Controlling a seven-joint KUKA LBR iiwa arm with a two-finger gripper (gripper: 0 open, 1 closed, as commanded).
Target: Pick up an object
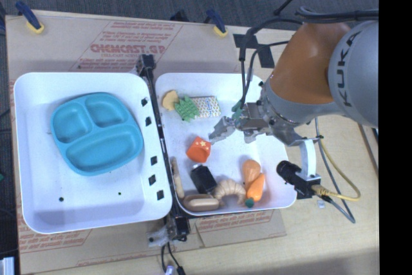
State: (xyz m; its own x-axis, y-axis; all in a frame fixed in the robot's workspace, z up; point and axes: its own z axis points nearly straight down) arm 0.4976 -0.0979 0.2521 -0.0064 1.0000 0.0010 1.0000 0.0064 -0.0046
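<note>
The right bin (168,88) holds several small objects. An orange-red block (199,150) lies near its middle. A green toy (187,109), a yellowish piece (169,100) and a patterned packet (205,105) sit at the far side. At the near side lie a black object (203,178), a tan croissant-like piece (226,189), a tan hot-dog shape (201,204), an orange piece (250,170) and a carrot (255,189). My gripper (222,131) hangs over the bin's middle, just right of and above the orange-red block, fingers spread with nothing between them.
The left bin (26,138) holds a blue divided plate (96,132). A black divider with clips (153,138) separates the bins. The arm's grey and orange body (315,74) covers the right bin's right side. Cables run along the bench at right (335,183).
</note>
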